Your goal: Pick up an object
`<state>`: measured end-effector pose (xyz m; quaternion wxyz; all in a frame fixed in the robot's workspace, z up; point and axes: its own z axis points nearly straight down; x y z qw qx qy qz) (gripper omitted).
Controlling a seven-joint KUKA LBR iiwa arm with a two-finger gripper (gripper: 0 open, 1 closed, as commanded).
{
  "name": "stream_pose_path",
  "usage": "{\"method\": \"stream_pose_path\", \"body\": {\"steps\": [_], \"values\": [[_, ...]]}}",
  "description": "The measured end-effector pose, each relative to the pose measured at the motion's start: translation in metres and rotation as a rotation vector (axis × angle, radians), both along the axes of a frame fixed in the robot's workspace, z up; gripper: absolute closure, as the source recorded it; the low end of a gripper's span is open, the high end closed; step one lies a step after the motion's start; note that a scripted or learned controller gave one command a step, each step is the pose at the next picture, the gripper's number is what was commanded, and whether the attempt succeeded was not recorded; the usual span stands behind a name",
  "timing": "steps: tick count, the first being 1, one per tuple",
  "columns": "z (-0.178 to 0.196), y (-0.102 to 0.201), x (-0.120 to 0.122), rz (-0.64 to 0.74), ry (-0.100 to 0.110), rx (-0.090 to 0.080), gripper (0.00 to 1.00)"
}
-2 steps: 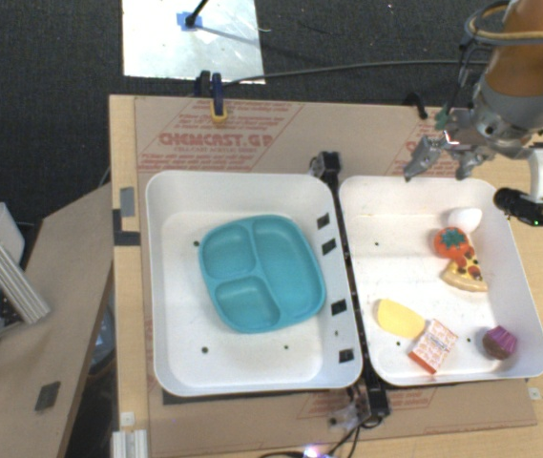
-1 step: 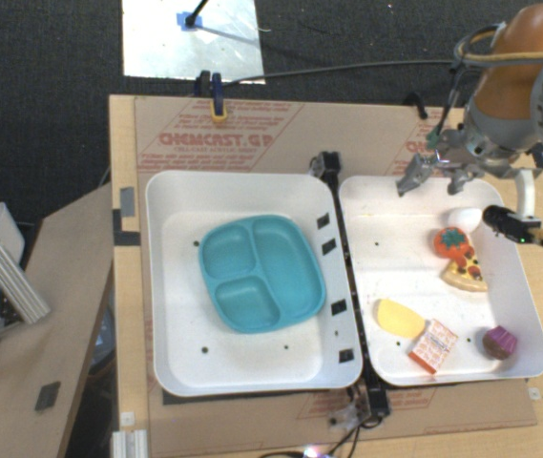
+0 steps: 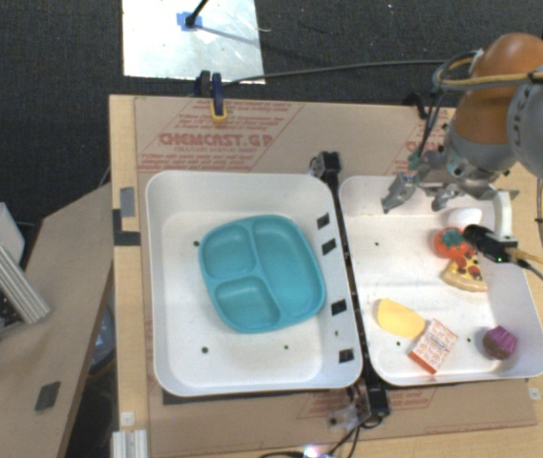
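Gripper (image 3: 422,191) over far end of right bin (image 3: 524,294), fingers spread apart, nothing between them. Near it: orange toy (image 3: 450,242), pizza slice (image 3: 465,274). Toward near end: yellow piece (image 3: 400,318), red-white packet (image 3: 433,345), purple piece (image 3: 499,342). Teal plate (image 3: 261,272) in left bin (image 3: 171,284).

Dark carpet floor (image 3: 42,84), wooden bench (image 3: 252,127); reflective sheet (image 3: 190,27)

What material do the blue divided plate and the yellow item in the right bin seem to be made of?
The blue divided plate looks like moulded plastic with a smooth matte finish: uniform teal colour and rounded compartment edges. The yellow item is probably plastic or rubber toy food: even colour, soft rounded shape, a faint sheen. The look leaves it open whether it is hard or soft.
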<state>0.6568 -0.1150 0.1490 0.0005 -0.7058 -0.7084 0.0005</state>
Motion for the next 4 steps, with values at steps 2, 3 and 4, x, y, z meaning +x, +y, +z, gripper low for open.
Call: {"method": "stream_pose_path", "body": {"steps": [2, 3, 4], "values": [[0.078, 0.004, 0.001, 0.001, -0.01, -0.001, 1.0], [0.076, 0.004, 0.002, 0.001, -0.005, 0.0, 1.0], [0.066, 0.055, -0.009, 0.005, -0.002, 0.001, 1.0]]}}
